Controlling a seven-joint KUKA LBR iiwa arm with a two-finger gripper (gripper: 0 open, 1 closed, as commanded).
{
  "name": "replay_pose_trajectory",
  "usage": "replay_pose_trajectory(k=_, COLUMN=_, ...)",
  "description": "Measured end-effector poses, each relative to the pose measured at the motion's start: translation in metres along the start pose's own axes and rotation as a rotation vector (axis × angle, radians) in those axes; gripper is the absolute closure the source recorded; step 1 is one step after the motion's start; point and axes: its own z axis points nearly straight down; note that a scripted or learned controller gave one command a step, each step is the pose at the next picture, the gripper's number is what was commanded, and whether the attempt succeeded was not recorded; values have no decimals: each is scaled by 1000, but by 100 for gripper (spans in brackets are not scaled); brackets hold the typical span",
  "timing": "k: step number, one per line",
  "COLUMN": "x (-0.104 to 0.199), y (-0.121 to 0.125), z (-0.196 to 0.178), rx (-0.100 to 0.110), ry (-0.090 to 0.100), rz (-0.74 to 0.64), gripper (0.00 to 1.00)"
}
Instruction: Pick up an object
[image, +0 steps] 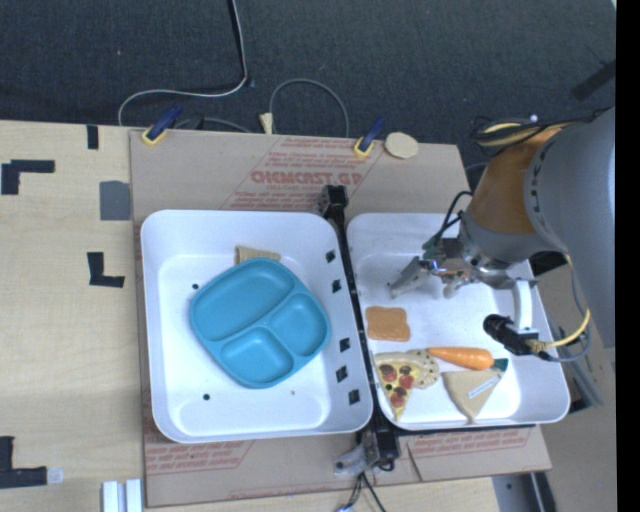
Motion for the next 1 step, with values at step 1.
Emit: replay_pose_trajectory(k=1, x=30, y=-23, z=30, rx=-2, ry=-3, rz=0, gripper=0)
